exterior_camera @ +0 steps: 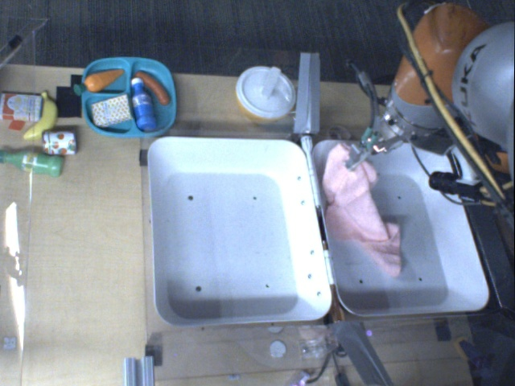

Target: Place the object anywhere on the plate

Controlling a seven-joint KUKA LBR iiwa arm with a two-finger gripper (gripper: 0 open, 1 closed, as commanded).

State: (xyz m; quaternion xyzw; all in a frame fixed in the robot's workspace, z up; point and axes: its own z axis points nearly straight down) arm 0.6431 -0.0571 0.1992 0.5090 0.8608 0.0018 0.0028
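Pink cloth [364,215] in right bin [451,292] | end effector [360,157] at its top edge

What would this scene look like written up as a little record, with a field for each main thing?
arm: grey with an orange band, reaching in from the right
gripper: at the top corner of the pink cloth
pink cloth: crumpled in the right bin, along its left side
left bin: white, shallow
blue tray: behind the left bin, divided, holding toy food
white lidded cup: behind the bins
bench's left edge: banana, small can, green bottle
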